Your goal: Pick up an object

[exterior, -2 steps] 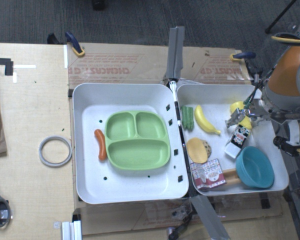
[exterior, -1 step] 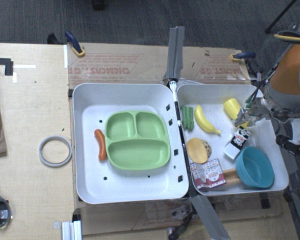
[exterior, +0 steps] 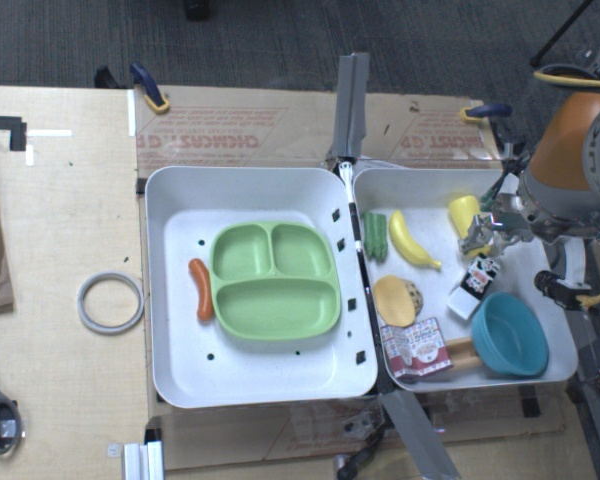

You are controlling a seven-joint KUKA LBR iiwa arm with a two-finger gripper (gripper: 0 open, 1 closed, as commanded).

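One yellow lemon-like object (exterior: 463, 211) lies in the right white bin (exterior: 435, 180), beside one yellow banana (exterior: 412, 242) and one teal bowl (exterior: 511, 334). Grey arm enters from right; gripper (exterior: 477, 236) poised beside the lemon, jaws' state indiscernible.

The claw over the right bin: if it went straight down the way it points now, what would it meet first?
Probably the yellow object near the right bin's far side; the claw hangs just beside it, at its near edge. Depth is unclear from this slant, so it could instead meet bare bin floor between that and the small black-and-white box.
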